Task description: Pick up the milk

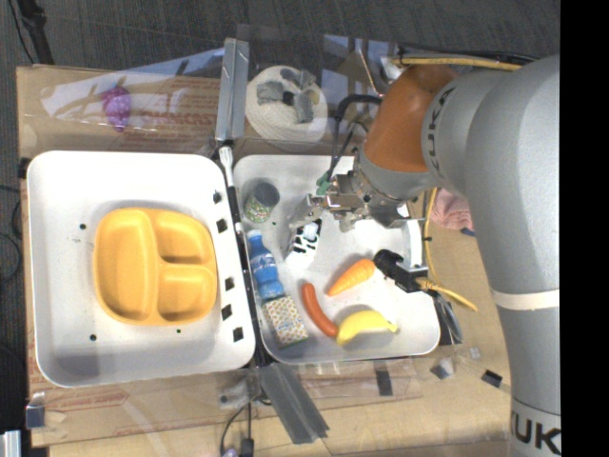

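the yellow tray (157,265) sits in the left bin (57,184). the milk (304,239), a small cow-spotted carton, lies in the right bin (419,336), not lifted yet. the gripper (335,201) hovers just above it; i cannot tell how its jaws stand.

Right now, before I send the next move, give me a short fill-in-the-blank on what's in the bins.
1. The yellow divided tray sits in the ___ bin.
2. The carrot lies in the ___ bin.
3. The black-and-white milk carton lies just below the ___.
4. Next to the red sausage lies a yellow ___.

Missing words: left; right; gripper; banana
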Action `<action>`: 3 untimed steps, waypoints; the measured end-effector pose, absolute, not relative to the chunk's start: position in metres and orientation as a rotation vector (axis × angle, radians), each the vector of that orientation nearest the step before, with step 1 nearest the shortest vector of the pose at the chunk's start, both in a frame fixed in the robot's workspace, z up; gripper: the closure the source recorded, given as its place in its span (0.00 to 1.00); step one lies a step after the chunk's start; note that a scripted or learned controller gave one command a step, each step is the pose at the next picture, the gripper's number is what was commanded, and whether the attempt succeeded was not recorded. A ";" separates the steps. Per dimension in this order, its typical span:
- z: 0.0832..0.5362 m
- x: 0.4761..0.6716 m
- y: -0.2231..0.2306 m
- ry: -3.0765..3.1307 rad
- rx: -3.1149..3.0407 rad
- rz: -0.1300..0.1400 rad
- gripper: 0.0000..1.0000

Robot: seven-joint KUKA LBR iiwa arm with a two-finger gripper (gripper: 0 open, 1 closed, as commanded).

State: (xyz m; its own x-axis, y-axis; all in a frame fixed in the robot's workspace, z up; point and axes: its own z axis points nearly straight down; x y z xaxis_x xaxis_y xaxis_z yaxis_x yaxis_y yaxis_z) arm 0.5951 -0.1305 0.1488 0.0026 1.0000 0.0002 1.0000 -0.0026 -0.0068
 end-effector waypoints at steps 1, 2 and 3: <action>0.091 0.590 -0.120 -1.984 -2.429 0.007 0.00; 0.100 0.589 -0.120 -1.985 -2.425 0.011 1.00; 0.192 0.611 -0.066 -1.830 -2.549 0.005 1.00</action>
